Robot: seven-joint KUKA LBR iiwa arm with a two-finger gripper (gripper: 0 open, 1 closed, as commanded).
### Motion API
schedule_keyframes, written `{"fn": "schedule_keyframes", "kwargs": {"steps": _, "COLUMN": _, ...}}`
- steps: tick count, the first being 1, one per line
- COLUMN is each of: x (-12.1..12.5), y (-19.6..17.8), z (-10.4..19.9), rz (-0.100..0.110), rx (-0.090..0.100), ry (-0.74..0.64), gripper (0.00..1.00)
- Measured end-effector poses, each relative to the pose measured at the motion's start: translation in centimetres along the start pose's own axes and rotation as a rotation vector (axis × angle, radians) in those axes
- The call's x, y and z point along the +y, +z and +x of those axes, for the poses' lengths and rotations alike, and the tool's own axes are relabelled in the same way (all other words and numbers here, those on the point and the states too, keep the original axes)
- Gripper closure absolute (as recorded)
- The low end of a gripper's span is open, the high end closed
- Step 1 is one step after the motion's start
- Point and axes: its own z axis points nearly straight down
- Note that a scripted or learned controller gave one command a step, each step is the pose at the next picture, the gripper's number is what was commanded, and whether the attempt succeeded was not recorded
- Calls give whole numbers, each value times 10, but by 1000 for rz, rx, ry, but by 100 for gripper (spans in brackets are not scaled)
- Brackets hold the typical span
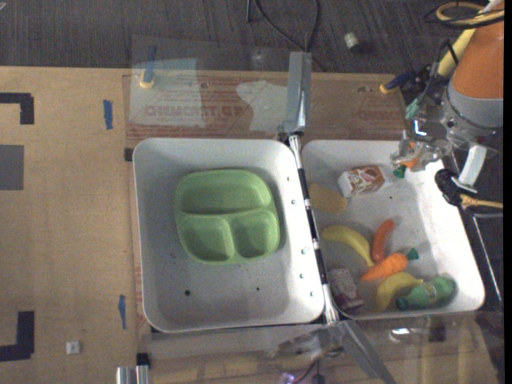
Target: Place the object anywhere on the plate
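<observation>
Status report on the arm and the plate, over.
Gripper at right bin's far right corner, beside the small carton. Green plate in left bin, nothing on it. Toy foods lie in right bin.

Two white bins side by side on the counter (64,238), seen from above.

The left bin (152,238) holds a green divided plate (227,214). The right bin (448,214) holds a small carton (361,179), a pale chip (328,198), a banana (349,241), a carrot (388,266), a red pepper (383,238) and a green toy (428,292). The tool (412,154) hangs over this bin's far right corner, beneath the orange band (480,62).
</observation>
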Motion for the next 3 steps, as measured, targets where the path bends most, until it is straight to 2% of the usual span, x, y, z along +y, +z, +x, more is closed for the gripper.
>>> {"fn": "schedule_keyframes", "kwargs": {"steps": 1, "x": -39, "y": 30, "z": 119, "rz": 2, "rx": 2, "ry": -31, "gripper": 100}}
{"fn": "schedule_keyframes", "kwargs": {"steps": 2, "x": -13, "y": 30, "z": 105, "rz": -2, "rx": 2, "ry": -53, "gripper": 100}}
{"fn": "schedule_keyframes", "kwargs": {"steps": 3, "x": -37, "y": 29, "z": 183, "rz": 1, "rx": 3, "ry": -146, "gripper": 100}}
